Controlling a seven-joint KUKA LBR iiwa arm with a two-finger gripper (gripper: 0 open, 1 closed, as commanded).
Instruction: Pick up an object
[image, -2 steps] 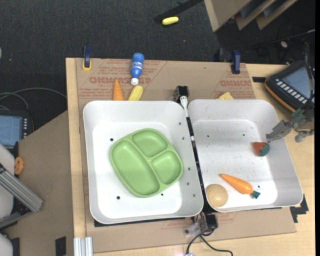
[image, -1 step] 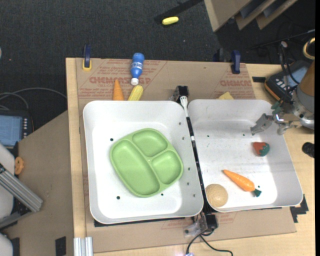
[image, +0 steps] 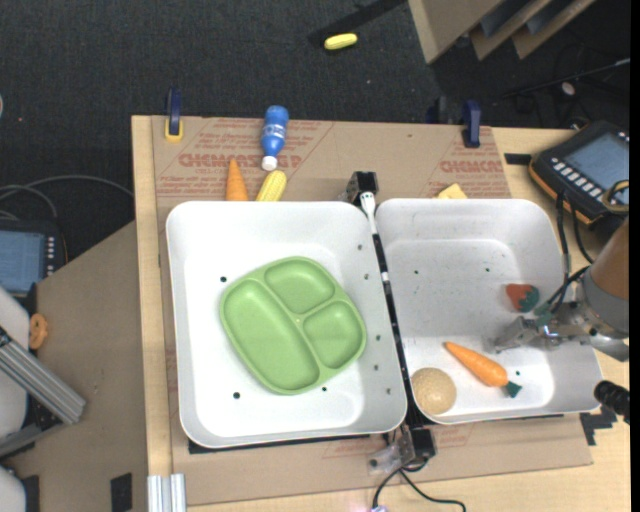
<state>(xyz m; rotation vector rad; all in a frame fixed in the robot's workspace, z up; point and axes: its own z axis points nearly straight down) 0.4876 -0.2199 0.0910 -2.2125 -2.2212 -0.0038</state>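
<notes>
Partly cut off — jaws (image: 508, 338) blurred above carrot (image: 477, 363), right bin (image: 450, 215).

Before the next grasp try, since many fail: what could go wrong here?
The metal gripper sits low in the right white bin, above the orange toy carrot; closing off-centre could roll it aside. The small red and green toy lies close behind, so the arm may knock it.

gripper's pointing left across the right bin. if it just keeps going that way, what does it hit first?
Probably the toy carrot, just left of and slightly below the gripper. If it clears that, next is the wall of the right bin. Height is hard to judge from one view.
</notes>
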